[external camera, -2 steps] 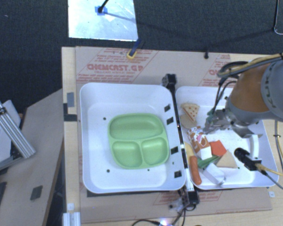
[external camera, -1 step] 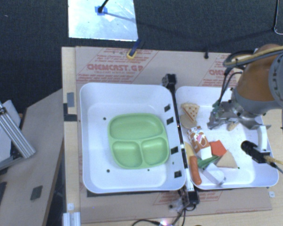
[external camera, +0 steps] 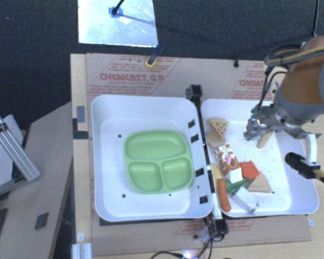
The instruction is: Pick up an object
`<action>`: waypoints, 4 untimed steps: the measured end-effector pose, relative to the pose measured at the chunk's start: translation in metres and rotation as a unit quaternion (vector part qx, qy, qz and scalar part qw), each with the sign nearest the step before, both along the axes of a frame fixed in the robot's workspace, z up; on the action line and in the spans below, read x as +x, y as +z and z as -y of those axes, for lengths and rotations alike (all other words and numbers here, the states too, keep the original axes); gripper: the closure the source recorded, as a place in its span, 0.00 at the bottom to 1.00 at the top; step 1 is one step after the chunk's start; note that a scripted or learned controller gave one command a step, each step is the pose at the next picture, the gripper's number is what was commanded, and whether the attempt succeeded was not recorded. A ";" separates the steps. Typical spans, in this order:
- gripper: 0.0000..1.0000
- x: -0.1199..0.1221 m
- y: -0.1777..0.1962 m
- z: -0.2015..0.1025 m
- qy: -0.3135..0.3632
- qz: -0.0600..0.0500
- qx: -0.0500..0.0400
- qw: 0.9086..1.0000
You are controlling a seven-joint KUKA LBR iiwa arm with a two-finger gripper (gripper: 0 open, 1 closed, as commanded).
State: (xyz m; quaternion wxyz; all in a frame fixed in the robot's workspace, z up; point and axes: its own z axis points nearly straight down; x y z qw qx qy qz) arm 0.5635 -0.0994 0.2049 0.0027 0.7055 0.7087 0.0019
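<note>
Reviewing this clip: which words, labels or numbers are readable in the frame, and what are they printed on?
"CHEMCAST GP": red print on the brown protective sheet under the bins, behind the left bin.
The same red print behind the right bin, partly covered by the arm; only fragments legible.
Small packet in the right bin: printing too blurred to read.

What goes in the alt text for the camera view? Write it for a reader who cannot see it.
A grey and orange robot arm reaches from the right over the right white bin, its gripper low above the bin floor near a tan piece. That bin holds toy foods, among them a sandwich wedge and a carrot. The left white bin holds a green divided plate.
</note>
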 end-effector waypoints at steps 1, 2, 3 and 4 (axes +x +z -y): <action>1.00 0.001 0.021 0.000 0.000 -0.001 0.000 1.000; 1.00 0.048 0.013 -0.039 0.003 -0.001 0.001 1.000; 1.00 0.085 0.024 -0.061 0.002 0.000 0.001 1.000; 1.00 0.096 0.030 -0.066 0.001 -0.001 0.000 1.000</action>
